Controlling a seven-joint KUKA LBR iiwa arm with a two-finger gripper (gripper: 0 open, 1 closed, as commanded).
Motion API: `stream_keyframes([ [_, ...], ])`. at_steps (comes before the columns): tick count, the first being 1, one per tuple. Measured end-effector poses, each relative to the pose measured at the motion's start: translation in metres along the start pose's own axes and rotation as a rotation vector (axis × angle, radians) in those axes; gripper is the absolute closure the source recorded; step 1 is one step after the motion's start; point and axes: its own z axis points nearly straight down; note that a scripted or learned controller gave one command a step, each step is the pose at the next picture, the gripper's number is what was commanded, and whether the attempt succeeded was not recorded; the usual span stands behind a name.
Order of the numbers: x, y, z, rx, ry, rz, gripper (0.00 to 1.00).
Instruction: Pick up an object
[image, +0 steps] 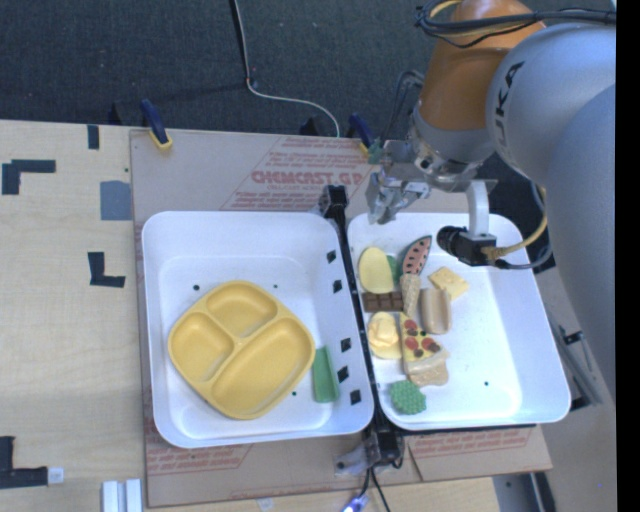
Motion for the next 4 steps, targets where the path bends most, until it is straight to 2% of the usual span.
stream_keyframes([
  [1, -0.002, -0.001, 0.005, 0.007, -0.002, 0.003, 0.00],
  [2, -0.059, -0.065, 0.078, 0.019, -0.002, 0.012, 0.00],
  [3, -0.118, -0.088, 0.157, 0.002, -0.003, 0.005, 0.00],
  [4, -0.134, -0.154, 0.166, -0.012, -0.008, 0.006, 0.00],
])
